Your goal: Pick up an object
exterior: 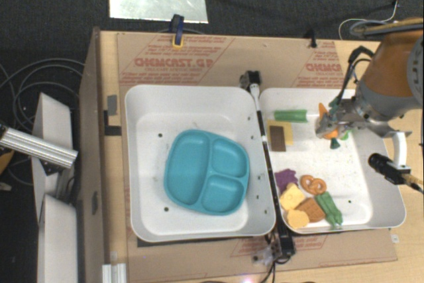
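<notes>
Tool (333, 124) is low over the right bin (366, 199), around 1 o'clock in it. The arm (396, 79) comes in from 3 o'clock.

Carrot (323, 114) is right at the tool: orange body on the tool's 10 o'clock side, green top poking out at its 5 o'clock. It touches or overlaps the tool, but I can't tell whether it's gripped or just lying underneath. Can't tell how far the tool is open either, as the wrist blocks it.

Rest of the right bin:
- green stick (290, 115) at 11 o'clock, lying flat, near the carrot but apart
- brown block (279, 137) just below it, by the 9 o'clock wall
- cluster at 7 o'clock: purple piece (285, 177), pretzel (313, 183), yellow wedge (291, 197), cracker (310, 209), green pod (329, 208). They're packed close and several touch.

The cluster is well apart from the tool.

Left bin (147, 136) holds a teal divided plate (207, 171) — flat, roughly centre, slightly toward 5 o'clock. The bins sit side by side with rims touching on the worktop (199, 59).
</notes>
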Controlling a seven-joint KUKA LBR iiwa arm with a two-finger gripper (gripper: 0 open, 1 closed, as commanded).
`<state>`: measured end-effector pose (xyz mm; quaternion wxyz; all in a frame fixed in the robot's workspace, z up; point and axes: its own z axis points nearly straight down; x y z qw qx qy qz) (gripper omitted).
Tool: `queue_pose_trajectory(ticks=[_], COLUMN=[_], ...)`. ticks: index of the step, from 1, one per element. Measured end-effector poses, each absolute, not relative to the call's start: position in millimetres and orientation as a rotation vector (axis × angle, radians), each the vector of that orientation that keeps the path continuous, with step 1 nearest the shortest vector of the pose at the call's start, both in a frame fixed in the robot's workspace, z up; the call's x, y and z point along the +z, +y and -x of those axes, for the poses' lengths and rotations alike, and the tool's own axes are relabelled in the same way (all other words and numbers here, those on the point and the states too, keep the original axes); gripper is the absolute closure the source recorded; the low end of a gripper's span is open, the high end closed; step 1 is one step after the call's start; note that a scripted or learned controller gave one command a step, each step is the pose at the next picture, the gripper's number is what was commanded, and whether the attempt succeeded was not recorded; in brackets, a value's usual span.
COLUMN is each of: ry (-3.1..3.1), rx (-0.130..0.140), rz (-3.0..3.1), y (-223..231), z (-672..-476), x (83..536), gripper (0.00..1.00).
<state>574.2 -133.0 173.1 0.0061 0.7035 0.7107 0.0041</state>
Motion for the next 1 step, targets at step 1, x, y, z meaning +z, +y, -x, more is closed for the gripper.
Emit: queue_pose_trajectory(ticks=[1], ry=[2.231], rx=[0.011], rz=[-2.204], y=[-60.2], z=[-590.4], x=[238.7], gripper=[1.00])
